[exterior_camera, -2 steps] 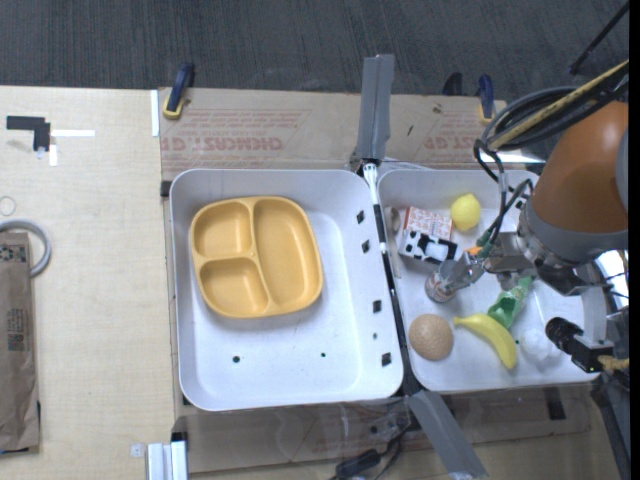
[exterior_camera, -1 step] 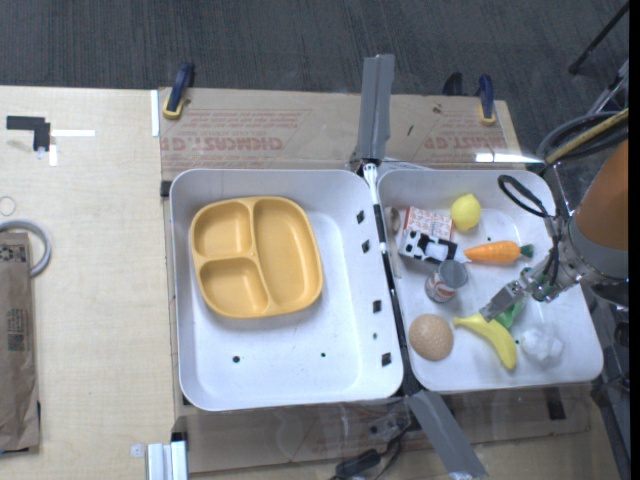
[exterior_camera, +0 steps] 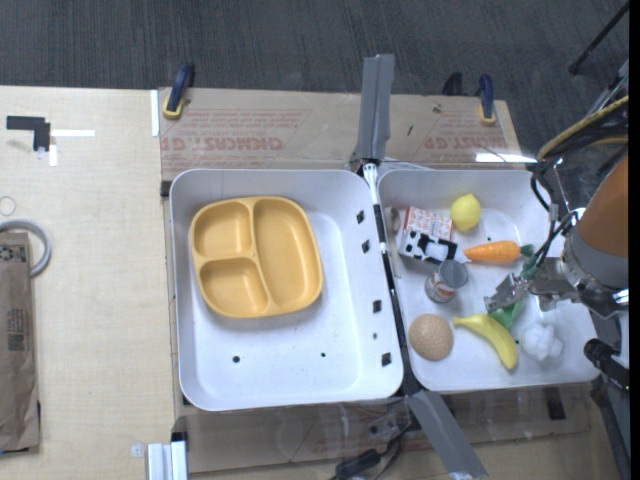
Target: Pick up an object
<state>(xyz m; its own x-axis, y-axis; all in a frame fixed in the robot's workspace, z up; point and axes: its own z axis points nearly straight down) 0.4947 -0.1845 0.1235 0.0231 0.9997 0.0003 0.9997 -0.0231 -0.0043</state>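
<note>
My right bin (exterior_camera: 590, 373) holds one banana (exterior_camera: 490, 335), one carrot (exterior_camera: 492, 253), one lemon (exterior_camera: 465, 210) and one can (exterior_camera: 444, 282). One yellow tray (exterior_camera: 256, 256) lies in the left bin (exterior_camera: 290, 378). My tool (exterior_camera: 507, 296) hovers above the banana; its grip I cannot tell.

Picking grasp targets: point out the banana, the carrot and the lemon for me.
banana (exterior_camera: 490, 334): camera view, middle of its curved body.
carrot (exterior_camera: 490, 253): camera view, middle of the orange root.
lemon (exterior_camera: 465, 211): camera view, centre of the fruit.

Dark grey carpeted floor (exterior_camera: 250, 23) along the far side, pale wooden bench top (exterior_camera: 80, 218) on the left, brown printed cardboard sheet (exterior_camera: 260, 133) under blue clamps (exterior_camera: 180, 88), flat brown paper bag (exterior_camera: 15, 338) at the near left, even overhead light
</note>
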